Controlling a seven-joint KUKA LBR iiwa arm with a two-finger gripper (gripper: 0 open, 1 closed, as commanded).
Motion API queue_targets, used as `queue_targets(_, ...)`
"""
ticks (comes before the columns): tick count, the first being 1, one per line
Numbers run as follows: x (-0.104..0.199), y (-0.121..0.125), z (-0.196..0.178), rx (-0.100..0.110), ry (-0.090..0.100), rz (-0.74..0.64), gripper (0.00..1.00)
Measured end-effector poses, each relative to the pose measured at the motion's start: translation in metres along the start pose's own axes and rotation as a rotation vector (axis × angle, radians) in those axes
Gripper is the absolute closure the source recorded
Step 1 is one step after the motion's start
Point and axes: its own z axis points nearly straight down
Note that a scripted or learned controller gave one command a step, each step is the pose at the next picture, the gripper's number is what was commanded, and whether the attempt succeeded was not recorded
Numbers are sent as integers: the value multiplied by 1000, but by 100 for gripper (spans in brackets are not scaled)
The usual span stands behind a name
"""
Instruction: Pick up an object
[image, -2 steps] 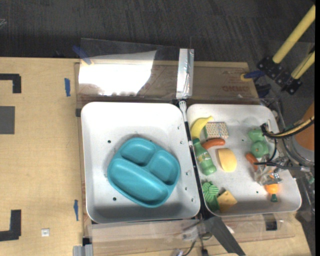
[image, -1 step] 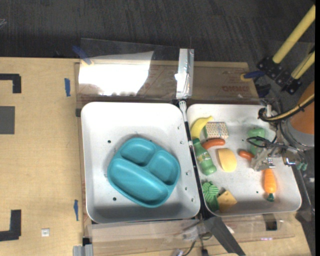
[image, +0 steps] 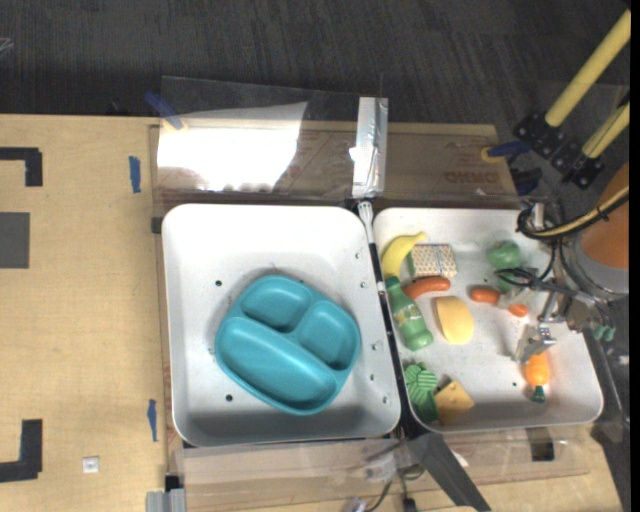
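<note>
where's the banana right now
The banana lies in the right bin, at its far left corner against the divider between the bins, just left of the speckled block and above the red sausage.

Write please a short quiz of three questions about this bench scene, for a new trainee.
1. True or false: the teal divided plate lies in the left bin.
2. Which item is nearest the pincer? A banana, B carrot, C yellow lemon-like piece.
3. Fill in: the banana lies in the ____ bin.

Key: 1 true; 2 B; 3 right.
</note>
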Motion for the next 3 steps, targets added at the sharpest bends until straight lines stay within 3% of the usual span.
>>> queue_targets(1, 64, -6, 11, 1, -4, 42, 0)
queue_targets(3, 64, -6, 10, 5, -7, -246, 0)
